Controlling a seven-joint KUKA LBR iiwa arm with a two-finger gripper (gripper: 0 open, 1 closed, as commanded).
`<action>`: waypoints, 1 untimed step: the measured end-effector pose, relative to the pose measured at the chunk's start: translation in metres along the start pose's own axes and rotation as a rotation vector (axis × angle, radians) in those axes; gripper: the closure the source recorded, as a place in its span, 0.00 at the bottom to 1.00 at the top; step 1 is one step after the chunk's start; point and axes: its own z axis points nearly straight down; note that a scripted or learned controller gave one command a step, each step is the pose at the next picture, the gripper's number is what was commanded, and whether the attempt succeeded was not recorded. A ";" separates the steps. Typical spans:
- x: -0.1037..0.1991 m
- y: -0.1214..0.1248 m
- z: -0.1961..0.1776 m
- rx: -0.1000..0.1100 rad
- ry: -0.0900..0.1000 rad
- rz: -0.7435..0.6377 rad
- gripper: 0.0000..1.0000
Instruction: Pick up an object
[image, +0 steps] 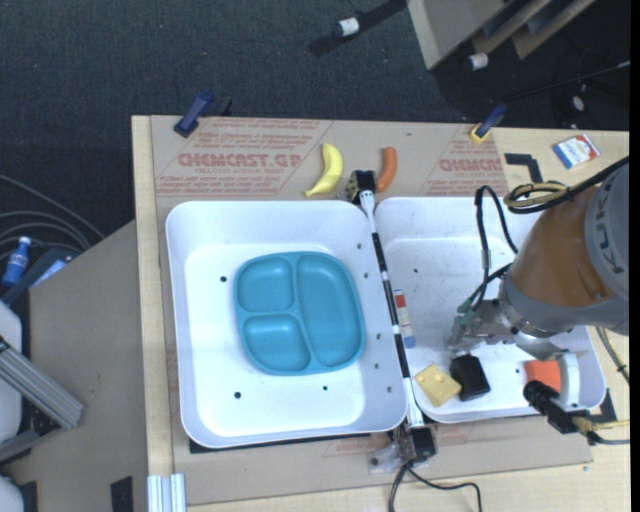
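Note:
In the right bin (430, 250) a yellow wedge (433, 384) lies near the front left corner. A small black block (469, 379) sits right beside it. An orange object (543, 372) rests at the front right, partly hidden by the arm. My gripper (468, 335) hangs low over the bin floor, just behind the black block, and nothing is visibly held in it. The grey and orange arm (565, 270) covers the bin's right side.
The left bin (200, 330) holds a blue divided plate (299, 311). Behind the bins on the bench lie a yellow banana (325, 172) and an orange carrot-like piece (386, 168). A black cable (490, 235) loops over the right bin.

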 end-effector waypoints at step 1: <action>0.041 0.043 -0.126 -0.002 0.000 -0.002 1.00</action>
